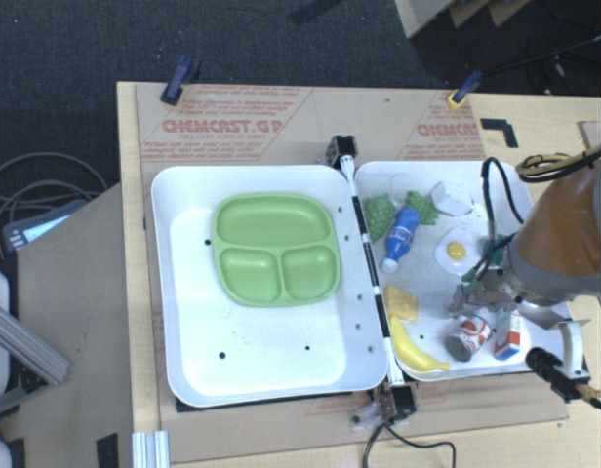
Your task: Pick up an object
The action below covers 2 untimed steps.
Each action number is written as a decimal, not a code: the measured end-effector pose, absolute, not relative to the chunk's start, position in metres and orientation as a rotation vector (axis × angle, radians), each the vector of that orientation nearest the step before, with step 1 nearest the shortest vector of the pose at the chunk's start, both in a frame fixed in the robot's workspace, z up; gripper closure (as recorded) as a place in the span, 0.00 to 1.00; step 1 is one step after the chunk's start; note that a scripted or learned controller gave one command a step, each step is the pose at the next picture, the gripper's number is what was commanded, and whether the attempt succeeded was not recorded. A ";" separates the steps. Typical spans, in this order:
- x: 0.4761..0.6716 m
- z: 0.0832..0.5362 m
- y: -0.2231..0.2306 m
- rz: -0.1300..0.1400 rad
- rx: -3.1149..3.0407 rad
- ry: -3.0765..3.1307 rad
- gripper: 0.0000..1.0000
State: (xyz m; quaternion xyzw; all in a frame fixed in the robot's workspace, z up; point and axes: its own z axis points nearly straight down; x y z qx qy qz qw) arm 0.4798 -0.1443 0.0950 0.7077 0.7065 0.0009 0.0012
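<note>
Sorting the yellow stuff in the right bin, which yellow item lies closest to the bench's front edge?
The banana, curved along the bin's front-left corner; the yellow wedge sits just behind it.

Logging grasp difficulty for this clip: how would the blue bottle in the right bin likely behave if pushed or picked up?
The blue bottle lies on its side, so a sideways push would probably roll it. Its round, smooth-looking body may slip from a pinch. It looks small and plastic, likely light, and it rests against the green toy, which might shift with it.
</note>
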 end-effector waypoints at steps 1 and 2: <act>0.539 0.195 -0.135 0.002 2.219 2.221 1.00; 0.538 0.195 -0.135 0.000 2.220 2.222 0.00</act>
